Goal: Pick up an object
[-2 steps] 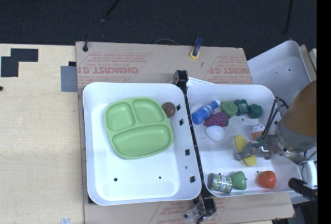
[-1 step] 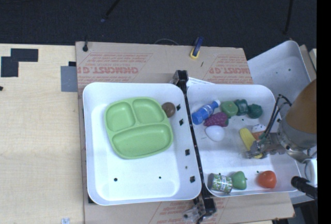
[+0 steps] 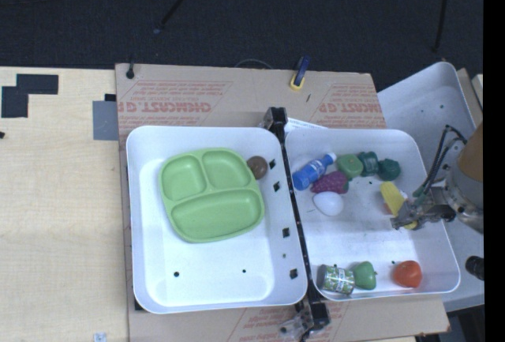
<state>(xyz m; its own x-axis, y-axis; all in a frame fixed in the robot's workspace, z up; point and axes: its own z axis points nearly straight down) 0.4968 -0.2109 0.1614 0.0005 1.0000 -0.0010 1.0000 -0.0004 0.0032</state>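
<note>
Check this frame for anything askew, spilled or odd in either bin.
Little stands out. A small brown ball sits beside the green divided plate in the left bin, apart from the other items. The small can in the right bin lies on its side. No spill shows.

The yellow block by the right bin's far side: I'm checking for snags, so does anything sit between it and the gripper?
Nothing visible does. The gripper hangs right at the yellow rectangular block, at its lower end. The white egg-shaped object lies on the block's other side, apart from it.

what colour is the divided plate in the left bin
Light green. The divided plate has three compartments, seen clearly in the camera view from above.
</note>
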